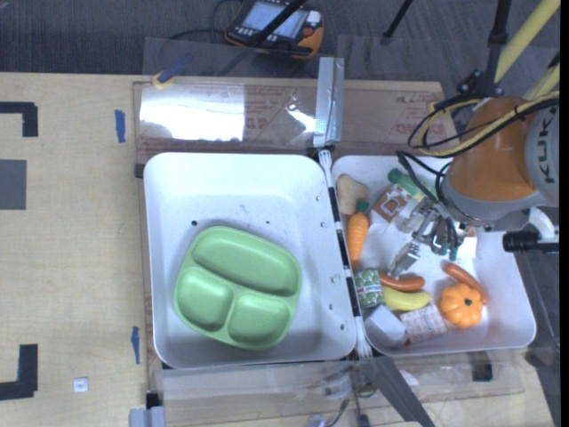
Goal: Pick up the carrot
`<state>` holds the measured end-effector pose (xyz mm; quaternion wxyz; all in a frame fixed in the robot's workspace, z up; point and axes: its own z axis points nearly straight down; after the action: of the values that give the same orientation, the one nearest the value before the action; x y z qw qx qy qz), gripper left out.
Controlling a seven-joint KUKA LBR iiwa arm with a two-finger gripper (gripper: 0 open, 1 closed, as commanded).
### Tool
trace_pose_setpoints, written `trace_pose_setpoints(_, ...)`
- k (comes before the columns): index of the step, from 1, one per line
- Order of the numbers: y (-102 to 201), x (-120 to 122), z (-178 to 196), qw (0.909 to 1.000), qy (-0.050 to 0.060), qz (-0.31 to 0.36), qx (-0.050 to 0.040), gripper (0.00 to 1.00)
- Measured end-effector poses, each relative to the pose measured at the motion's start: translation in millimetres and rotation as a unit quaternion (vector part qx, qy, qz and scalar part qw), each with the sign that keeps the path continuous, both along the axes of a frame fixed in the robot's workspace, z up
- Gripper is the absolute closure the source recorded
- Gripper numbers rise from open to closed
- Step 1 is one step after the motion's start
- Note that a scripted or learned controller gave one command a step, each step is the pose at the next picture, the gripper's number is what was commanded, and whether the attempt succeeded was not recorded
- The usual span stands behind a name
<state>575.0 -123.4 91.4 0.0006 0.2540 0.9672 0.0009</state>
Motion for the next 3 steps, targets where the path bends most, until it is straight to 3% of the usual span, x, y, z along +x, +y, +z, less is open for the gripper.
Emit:
trace_pose_setpoints(1,29,48,-5,0.9996,0.002,-0.028,-0.0013,0.00)
trace_pose_setpoints(2,28,45,5,0.9996,0.010,-0.028,0.0003,1.00)
trace_pose_setpoints(3,95,36,94,0.9997,-0.002,0.024,-0.0005,1.00)
